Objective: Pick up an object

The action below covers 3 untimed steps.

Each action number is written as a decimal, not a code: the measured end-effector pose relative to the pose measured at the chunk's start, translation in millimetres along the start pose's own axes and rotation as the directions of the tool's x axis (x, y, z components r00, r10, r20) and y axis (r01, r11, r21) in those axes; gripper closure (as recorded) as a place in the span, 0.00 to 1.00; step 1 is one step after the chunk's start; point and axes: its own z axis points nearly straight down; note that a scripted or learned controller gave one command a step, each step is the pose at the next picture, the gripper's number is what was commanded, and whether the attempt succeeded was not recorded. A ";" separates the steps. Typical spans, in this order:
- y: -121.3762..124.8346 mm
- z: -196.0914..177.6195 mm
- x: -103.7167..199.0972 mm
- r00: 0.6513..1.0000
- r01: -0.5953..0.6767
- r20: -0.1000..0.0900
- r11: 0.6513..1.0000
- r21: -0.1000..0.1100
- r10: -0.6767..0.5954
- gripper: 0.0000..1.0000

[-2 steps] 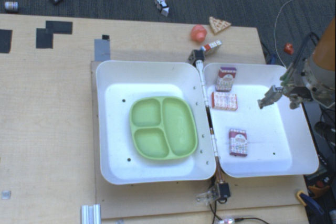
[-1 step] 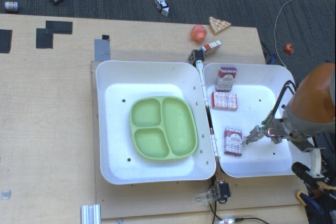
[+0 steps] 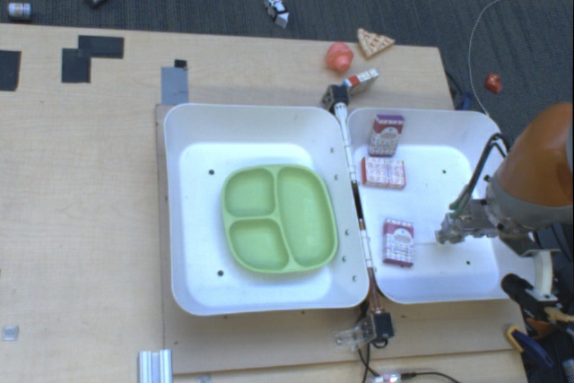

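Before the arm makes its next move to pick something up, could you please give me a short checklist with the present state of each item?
1. Things to pick lie in the right bin: three small red and white packets, at the top, the middle and nearer the front. Ok.
2. Packets lie apart from one another: ok.
3. Gripper is over the right bin, to the right of the front packet: ok.
4. Gripper holds a packet: not ok, none sits at its tip.
5. Jaws open or shut: cannot tell.
6. Green tray sits in the left bin, away from the arm: ok.
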 end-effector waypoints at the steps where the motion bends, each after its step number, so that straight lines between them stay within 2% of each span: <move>1: -0.1 0.0 0.0 1.000 0.000 0.000 1.000 0.000 0.000 0.00; 2: -2.7 13.6 48.6 1.000 -0.012 0.018 1.000 -0.006 0.012 0.00; 3: -0.7 4.0 54.0 1.000 -0.006 0.007 1.000 -0.007 0.006 1.00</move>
